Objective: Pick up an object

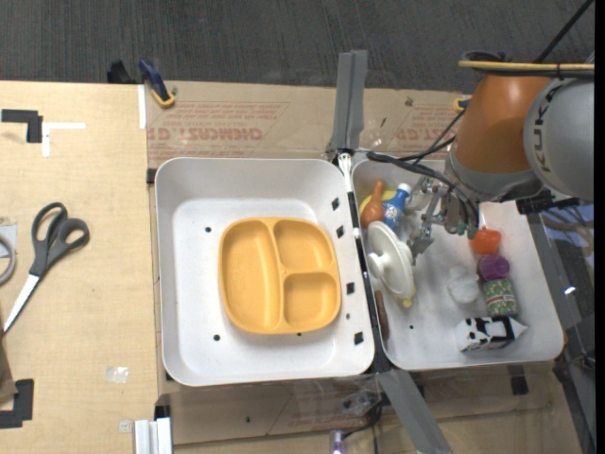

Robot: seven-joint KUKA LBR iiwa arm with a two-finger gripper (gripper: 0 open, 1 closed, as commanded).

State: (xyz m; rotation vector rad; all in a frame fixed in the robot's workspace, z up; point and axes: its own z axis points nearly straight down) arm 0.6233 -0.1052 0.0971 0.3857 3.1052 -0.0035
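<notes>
The right bin holds several small objects. A silver metal lid leans at its left wall. Behind the lid stand an orange bottle and a blue and white bottle. On the right side lie an orange piece, a purple piece, a green can and a black and white carton. My gripper hangs low over the bin's back middle, between the bottles and the orange piece. It is open and nothing sits between its fingers.
The left bin holds an orange divided plate. Scissors lie on the bench at the far left. The grey and orange arm reaches in over the right bin's back right corner.
</notes>
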